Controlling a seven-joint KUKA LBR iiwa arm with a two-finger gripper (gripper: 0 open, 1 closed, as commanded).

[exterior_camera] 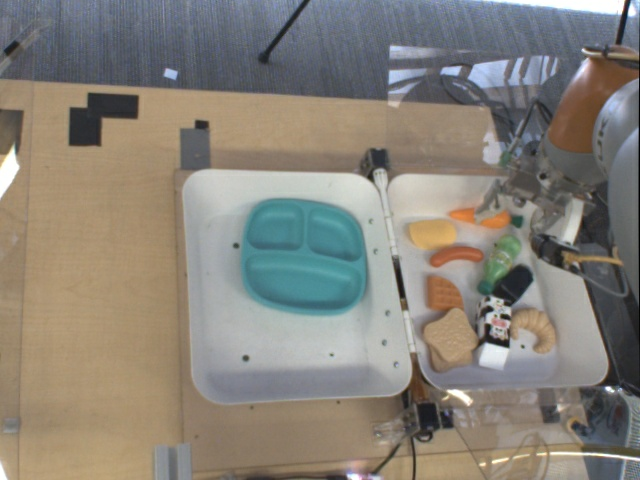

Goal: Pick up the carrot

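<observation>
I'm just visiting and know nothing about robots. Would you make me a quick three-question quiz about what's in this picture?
1. True or false: the teal divided plate lies in the same bin as the carrot.
2. Which item lies closest to the gripper? A) the croissant B) the carrot C) the slice of toast
3. Fill in: the green bottle lies in the ____ bin as the camera sees it.

Key
1. False: the plate is in the left bin, the carrot in the right one.
2. B
3. right
</observation>
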